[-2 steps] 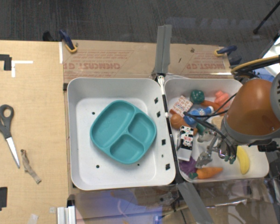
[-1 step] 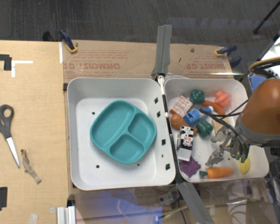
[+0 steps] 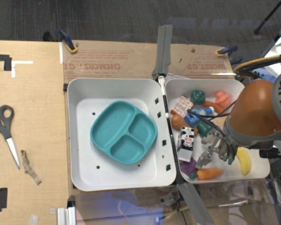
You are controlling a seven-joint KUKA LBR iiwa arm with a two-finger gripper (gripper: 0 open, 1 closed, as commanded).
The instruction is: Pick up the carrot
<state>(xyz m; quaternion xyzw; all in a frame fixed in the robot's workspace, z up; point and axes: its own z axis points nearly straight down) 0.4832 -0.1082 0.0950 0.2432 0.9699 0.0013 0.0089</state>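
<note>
The carrot (image 3: 210,173) lies at the near edge of the right bin (image 3: 258,171), beside a banana (image 3: 244,161). Hovering just above the carrot, the gripper (image 3: 214,150) holds nothing; I cannot tell its fingers' state.

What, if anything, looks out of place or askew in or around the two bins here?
Nothing looks spilled or broken. The teal divided plate sits rotated, askew to the left bin. The right bin holds a jumble of toys piled together, with the carrot lying near its front edge below the gripper. Scissors lie loose on the bench.
</note>
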